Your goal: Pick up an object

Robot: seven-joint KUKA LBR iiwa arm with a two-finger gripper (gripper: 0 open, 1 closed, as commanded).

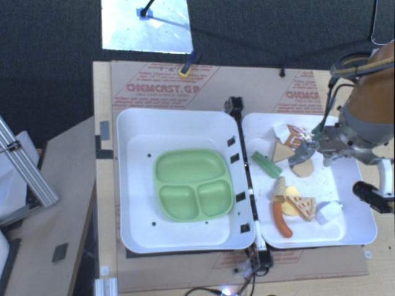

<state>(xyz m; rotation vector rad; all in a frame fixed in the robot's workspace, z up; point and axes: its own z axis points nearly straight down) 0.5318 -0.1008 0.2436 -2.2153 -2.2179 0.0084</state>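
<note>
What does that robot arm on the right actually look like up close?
The arm is a rounded grey body with a broad orange band above the wrist. Dark cables loop over its top. At its end sits a grey metal hand with darker parts, and a black piece sticks out lower down.

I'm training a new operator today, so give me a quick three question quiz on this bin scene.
1. True or false: the green divided tray lies in the left bin.
2. Which lies nearest the right bin's front wall: A) orange toy hot dog, B) green block, C) round tan piece?
3. Fill in: the gripper hovers over the ___ bin.

Key: 1 true; 2 A; 3 right.
</note>
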